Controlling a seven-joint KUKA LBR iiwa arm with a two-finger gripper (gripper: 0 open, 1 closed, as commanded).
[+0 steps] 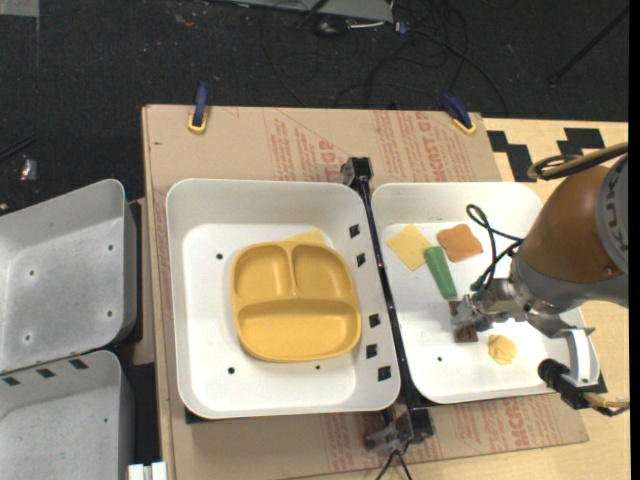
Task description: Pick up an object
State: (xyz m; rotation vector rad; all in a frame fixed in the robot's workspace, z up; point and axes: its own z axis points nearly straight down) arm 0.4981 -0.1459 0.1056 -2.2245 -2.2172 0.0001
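Jaws: cannot tell whether apart or together; the gripper (466, 320) is a small dark cluster seen from above, low over the floor of the right bin (425, 373), and nothing shows plainly between its tips. No grasp can be claimed.

Candidate objects, all in the right bin:
- small yellow lump (501, 349), just beside the gripper, down and to the right in the camera view. Nearest item.
- green cylinder (440, 272), up and slightly left of the gripper, apart from it. Long axis runs roughly up-down in the view, tilted a little.
- pale yellow square piece (408, 246), touching or just beside the upper end of the cylinder, on its left.
- orange-brown piece (459, 242), near the cylinder's upper end, on its right.

Left bin (190, 268) holds a yellow divided plate (296, 302), well apart from the gripper, across the divider.

Judgement: the gripper sits between the lump and the cylinder's lower end. The lump calls for a short shift toward lower right; the cylinder for a move upward with the closing direction set across its long axis. Risk: the lump is small and rounded and may slip out.
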